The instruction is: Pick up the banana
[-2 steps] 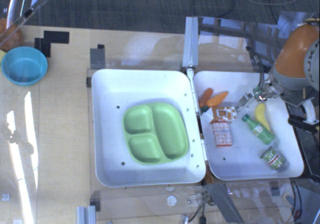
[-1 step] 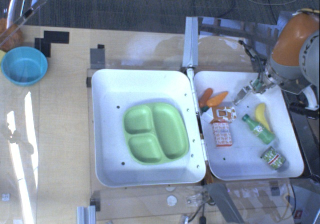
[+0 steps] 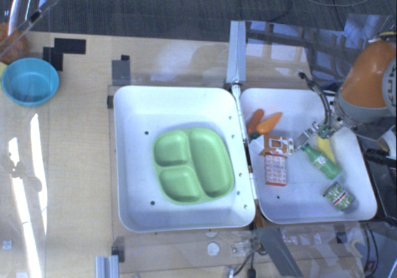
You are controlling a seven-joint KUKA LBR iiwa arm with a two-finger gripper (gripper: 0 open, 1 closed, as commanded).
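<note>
The banana (image 3: 325,147) lay in the right bin (image 3: 366,208), only a yellow sliver showing, its upper end hidden under the gripper (image 3: 316,133) and its lower part touching the green bottle (image 3: 322,161). The gripper was small and blurred there; whether it was open or shut on anything could not be told.
</note>
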